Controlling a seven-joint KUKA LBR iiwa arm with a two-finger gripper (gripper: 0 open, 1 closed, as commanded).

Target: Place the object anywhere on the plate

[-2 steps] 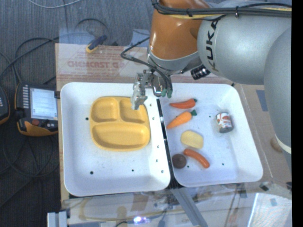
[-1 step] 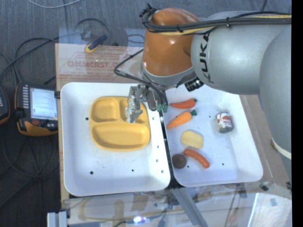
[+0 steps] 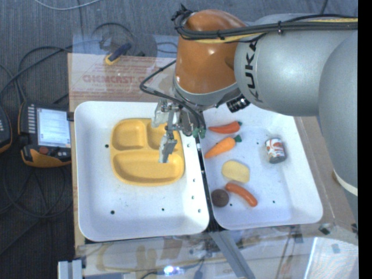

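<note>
Here, at the near edge, the two white bins are seen side by side on the surface, their inner walls touching along a central seam. The left bin offers a broad band of bare floor between its near rim and the yellow plate, and more bare floor along its left side. The plate is a rounded, sectioned tray with three compartments, one large at the near side and two smaller at the far side; its right edge lies close to the central seam.

In the right bin, the near corner is left bare. A dark brown round object is seen just beside the seam, with a red-orange sausage-shaped piece next to it. Slightly farther, a pale yellow potato-like piece is found, then an orange carrot with a green tip, and beyond it a red chili-like piece. A small can is set apart towards the right wall.

The end effector is held over the right part of the plate, near its far right compartment. Nothing can be made out between its fingers, and whether they are spread or pressed together cannot be told. The grey arm with its orange band covers the far edge of both bins.
</note>
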